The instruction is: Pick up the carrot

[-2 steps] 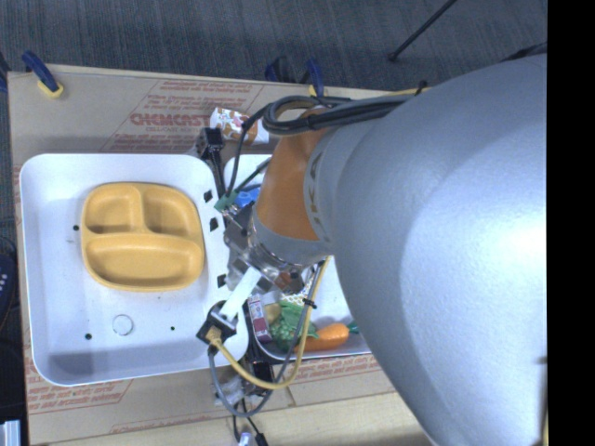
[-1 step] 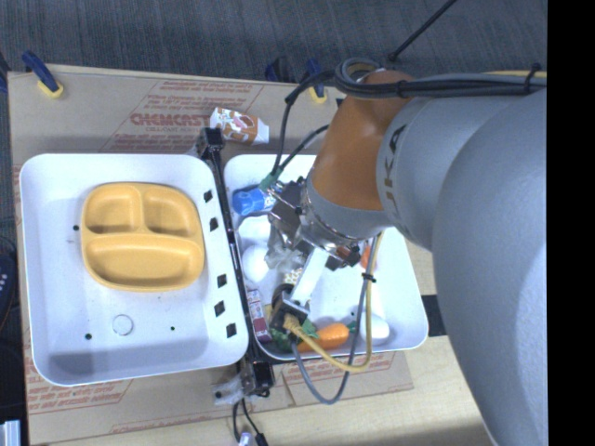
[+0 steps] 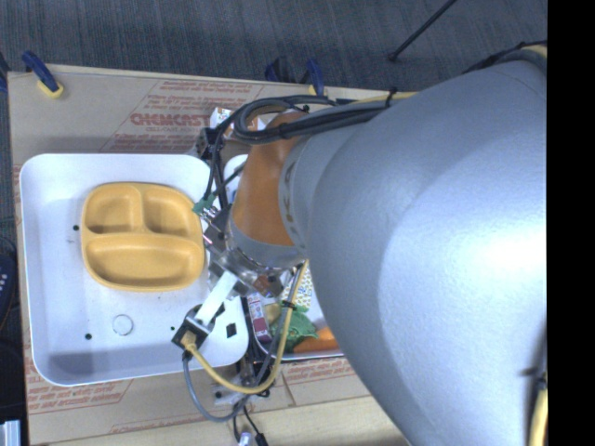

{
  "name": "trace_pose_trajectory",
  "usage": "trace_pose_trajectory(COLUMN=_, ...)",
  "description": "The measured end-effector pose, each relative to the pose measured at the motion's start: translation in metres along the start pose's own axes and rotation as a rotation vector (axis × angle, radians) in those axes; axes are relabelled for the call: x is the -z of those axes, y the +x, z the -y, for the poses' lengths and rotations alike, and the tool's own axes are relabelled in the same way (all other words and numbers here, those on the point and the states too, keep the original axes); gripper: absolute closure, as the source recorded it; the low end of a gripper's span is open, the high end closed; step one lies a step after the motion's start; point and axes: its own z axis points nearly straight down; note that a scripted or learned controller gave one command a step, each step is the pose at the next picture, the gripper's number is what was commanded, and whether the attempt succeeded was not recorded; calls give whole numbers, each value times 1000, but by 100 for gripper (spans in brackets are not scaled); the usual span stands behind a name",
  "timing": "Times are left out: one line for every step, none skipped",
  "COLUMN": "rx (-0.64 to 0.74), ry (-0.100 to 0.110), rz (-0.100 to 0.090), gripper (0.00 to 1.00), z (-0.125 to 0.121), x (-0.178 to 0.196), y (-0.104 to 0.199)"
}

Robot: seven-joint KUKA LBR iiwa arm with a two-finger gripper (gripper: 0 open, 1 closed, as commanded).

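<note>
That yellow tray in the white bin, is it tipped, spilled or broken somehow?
Nothing stands out. The yellow tray lies flat and whole in the left bin, its compartments bare. The arm covers most of the other bin.

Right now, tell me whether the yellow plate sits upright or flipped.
Upright: the yellow plate lies in the left bin with its three compartments facing up.

Red print is showing on the brown cardboard sheet (image 3: 167, 110) covering the worktop; its largest word is reading roughly "CHEMCAST", while the smaller lines are staying illegible.
</note>
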Motion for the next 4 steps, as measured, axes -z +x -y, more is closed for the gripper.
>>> trace_pose_trajectory(rx=-138, ry=-2, rz=-3, gripper=100, z=-31, x=89, y=-30)
trace_pose_trajectory(rx=50, ry=-3, rz=-3, gripper=100, z=-83, x=96, y=-42)
trace_pose_trajectory(rx=-161, ry=1, rz=0, gripper=100, z=-44, x=46, y=-43)
trace_pose_trajectory(rx=-49, ry=-3, rz=-2, gripper=100, z=-113, x=105, y=-109)
